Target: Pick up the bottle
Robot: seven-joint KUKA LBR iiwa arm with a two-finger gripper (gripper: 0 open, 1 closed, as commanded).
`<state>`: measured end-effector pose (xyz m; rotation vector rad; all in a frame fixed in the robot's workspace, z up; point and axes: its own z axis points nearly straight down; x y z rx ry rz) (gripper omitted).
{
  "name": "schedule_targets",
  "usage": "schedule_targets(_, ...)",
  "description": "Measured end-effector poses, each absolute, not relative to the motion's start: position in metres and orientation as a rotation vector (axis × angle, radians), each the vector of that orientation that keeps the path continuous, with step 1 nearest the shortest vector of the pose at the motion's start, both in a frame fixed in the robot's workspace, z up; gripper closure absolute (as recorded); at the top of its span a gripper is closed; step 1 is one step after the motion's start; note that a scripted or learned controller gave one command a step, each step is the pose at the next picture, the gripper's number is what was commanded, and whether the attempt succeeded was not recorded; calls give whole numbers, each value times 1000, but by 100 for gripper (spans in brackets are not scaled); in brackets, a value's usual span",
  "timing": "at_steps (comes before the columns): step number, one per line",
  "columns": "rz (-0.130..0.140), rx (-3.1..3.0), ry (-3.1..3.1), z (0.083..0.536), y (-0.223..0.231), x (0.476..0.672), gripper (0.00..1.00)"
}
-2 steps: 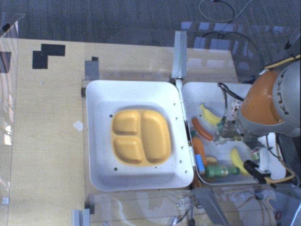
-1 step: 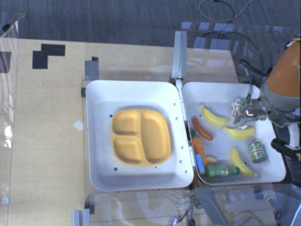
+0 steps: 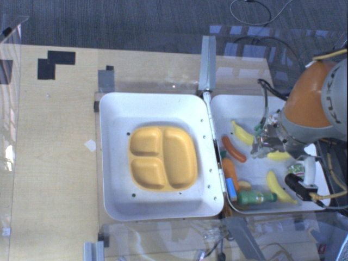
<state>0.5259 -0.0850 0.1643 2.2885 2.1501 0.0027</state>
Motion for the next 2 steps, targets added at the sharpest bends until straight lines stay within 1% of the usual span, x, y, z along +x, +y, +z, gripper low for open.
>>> schedule_targets(1, 5, 2342, 2091, 185, -17, 561, 100)
schedule_targets(2, 4, 2364, 2063, 198, -91, 564, 100)
